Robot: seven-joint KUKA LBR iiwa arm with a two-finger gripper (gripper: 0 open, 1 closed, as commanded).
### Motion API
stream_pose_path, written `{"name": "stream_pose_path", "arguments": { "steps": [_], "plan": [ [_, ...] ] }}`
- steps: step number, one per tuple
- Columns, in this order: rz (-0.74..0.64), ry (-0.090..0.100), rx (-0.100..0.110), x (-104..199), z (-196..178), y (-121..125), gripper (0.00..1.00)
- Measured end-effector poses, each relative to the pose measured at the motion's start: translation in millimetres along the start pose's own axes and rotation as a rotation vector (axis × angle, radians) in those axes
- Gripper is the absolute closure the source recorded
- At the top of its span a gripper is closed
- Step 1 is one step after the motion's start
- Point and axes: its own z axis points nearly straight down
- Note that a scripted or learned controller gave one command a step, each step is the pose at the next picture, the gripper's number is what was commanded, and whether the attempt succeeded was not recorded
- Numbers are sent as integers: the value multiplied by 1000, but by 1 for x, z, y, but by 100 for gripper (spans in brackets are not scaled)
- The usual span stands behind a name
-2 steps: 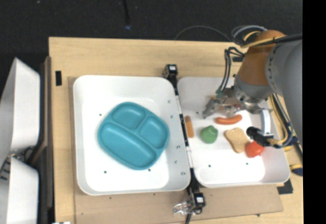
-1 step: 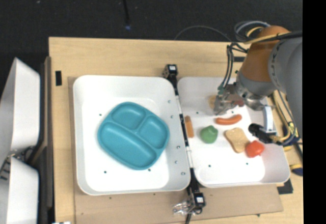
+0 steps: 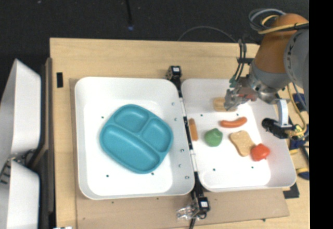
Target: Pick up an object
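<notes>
- Grey and orange-banded, the arm (image 3: 273, 56) is reaching in from the right side of the camera view and hanging over the far part of the right bin (image 3: 276, 170).
- Its jaws (image 3: 232, 99) are pointing down at a small tan block (image 3: 219, 104) near that bin's far edge; they are sitting just beside or on the block, and whether they are clenched, released or grasping anything cannot be told from this slant.
- Lying in the right bin, nearer the camera than the block, an orange-red sausage-shaped piece (image 3: 232, 123) is stretching across the bin's middle.
- A green rounded object (image 3: 212, 137) is resting just below the sausage, to its left.
- A tan, bread-like slice (image 3: 242, 142) is lying beside the green object, and a red rounded object (image 3: 260, 152) is sitting just right of the slice, close to touching it.
- A slim orange stick (image 3: 192, 129) is lying along the bin's left wall.
- The left bin (image 3: 86, 170) is holding a teal divided plate (image 3: 136, 138), tilted at an angle in the bin's middle.
- Both bins are sitting side by side on the pale wooden surface (image 3: 62, 61), touching along their shared edge.
</notes>
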Motion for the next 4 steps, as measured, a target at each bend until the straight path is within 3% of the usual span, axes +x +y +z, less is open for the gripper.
{"name": "stream_pose_path", "arguments": {
  "steps": [2, 4],
  "plan": [
    [-9, -1, -2, 0, -120, 5, 100],
    [-12, 1, 5, 106, -117, -8, 100]
  ]
}}
